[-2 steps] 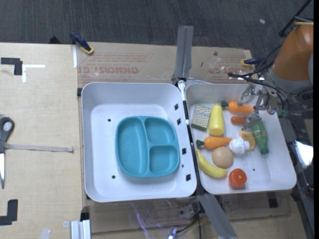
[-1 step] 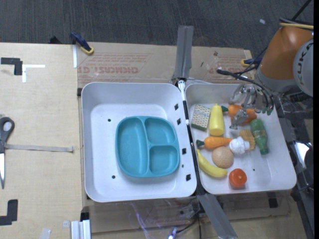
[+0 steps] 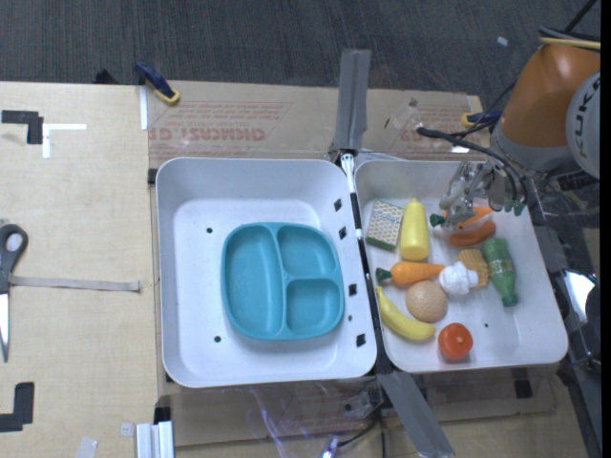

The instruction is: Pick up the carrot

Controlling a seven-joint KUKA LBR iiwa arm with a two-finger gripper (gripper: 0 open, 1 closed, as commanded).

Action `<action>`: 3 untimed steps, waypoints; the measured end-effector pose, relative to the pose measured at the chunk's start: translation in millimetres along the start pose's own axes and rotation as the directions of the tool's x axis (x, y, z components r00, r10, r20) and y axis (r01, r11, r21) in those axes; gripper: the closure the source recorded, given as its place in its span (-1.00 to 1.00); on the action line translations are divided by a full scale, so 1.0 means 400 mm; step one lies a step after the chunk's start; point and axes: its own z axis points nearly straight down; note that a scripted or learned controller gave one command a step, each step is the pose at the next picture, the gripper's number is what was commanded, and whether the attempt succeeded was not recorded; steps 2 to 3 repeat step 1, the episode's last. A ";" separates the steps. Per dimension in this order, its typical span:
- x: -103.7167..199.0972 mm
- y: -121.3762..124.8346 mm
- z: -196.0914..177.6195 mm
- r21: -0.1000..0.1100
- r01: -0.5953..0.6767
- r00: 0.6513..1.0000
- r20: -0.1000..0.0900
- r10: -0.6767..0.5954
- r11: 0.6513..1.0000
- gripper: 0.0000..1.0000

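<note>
Pale wooden bench, smooth tapered orange carrot, metal hand apart

Two white bins on a bench, left bin holding a teal divided plate, right bin holding a carrot, banana, tomato, green bottle, gripper above the far side.

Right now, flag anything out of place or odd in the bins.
Nothing looks spilled or damaged. The toy foods are crowded in the right bin, the carrot lying loose among them. The teal divided plate sits flat in the left bin.
</note>
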 end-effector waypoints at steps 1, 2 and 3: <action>0.099 0.050 -0.128 0.008 -0.537 0.843 -0.012 0.537 0.843 1.00; 0.099 0.050 -0.128 0.008 -0.537 0.843 -0.012 0.537 0.843 1.00; 0.099 0.050 -0.128 0.008 -0.537 0.843 -0.012 0.537 0.843 1.00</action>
